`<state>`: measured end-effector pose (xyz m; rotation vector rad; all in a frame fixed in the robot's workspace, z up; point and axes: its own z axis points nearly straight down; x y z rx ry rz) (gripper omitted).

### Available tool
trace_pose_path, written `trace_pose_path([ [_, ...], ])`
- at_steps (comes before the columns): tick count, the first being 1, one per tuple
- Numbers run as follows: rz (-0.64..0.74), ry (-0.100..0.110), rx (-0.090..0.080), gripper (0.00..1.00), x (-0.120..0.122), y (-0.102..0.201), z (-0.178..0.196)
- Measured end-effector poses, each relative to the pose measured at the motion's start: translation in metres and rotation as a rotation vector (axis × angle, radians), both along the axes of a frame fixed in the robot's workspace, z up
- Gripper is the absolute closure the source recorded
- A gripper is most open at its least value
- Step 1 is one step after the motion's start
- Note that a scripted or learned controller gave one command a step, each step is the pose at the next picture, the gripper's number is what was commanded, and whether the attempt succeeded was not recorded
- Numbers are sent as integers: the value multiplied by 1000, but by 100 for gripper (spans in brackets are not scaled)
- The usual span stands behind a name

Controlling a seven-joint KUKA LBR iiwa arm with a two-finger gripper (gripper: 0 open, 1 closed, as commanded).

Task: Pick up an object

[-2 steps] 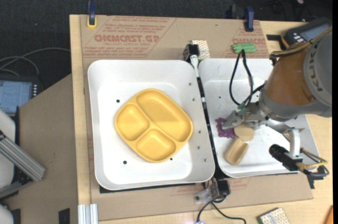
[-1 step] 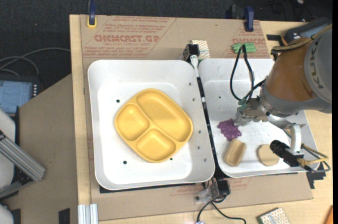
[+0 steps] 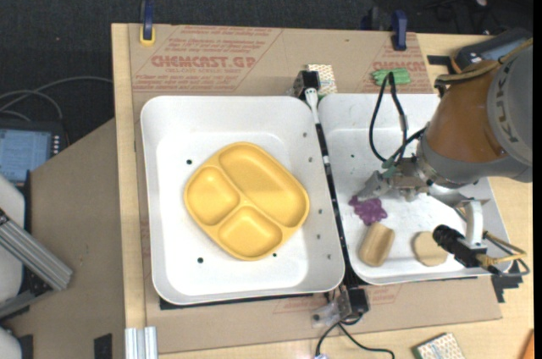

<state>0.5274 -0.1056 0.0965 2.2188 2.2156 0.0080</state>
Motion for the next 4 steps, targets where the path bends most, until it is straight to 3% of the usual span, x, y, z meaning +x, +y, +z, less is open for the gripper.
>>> trace_pose_path([
  [1,1,13,3,0,-51,15,-13],
  [2,-1,3,-2,100,-47,13,-1],
  [3,-1,4,-2,0,-47,13,-2],
  [4,4,2,-1,0,26,15,-12],
])
